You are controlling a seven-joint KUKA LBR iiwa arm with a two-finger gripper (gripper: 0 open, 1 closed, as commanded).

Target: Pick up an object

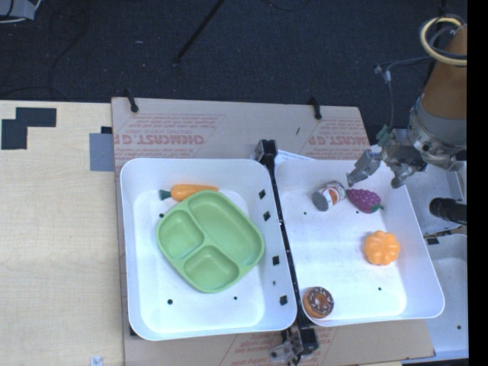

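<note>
Camera view shows the gripper [383, 168] hanging over the far right corner of the right bin [415, 239], its two fingers spread apart with nothing between them and touching nothing, just above and right of the purple grapes [365, 200]. From the central divider leftward, the left bin [139, 280] holds a green divided plate [210, 240] with an orange carrot [192, 191] at the plate's far edge. Right of the divider, the right bin holds a small can [328, 196] on its side just left of the grapes, an orange pumpkin [381, 248] nearer the camera, and a doughnut [318, 302] at the near left corner.
</note>
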